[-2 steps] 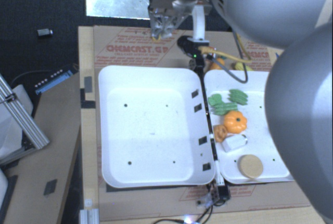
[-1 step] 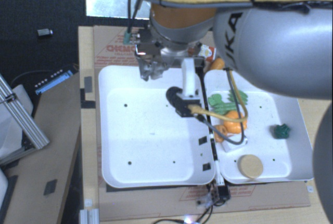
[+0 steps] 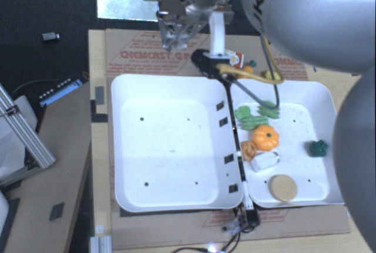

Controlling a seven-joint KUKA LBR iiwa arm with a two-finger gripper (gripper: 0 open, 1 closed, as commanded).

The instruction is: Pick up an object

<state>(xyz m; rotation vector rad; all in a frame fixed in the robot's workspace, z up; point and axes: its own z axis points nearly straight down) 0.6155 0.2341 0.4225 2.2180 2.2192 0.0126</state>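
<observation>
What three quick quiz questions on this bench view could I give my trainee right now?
1. True or false: the small orange pumpkin lies in the right white bin.
2. Which lies nearest the camera-side rim: (a) the round tan disc, (b) the dark green lump, (c) the green leafy piece?
3. Fill in: the two-finger gripper hangs beyond the far edge of the ____ white bin.

Key: 1 true; 2 a; 3 left.
</observation>
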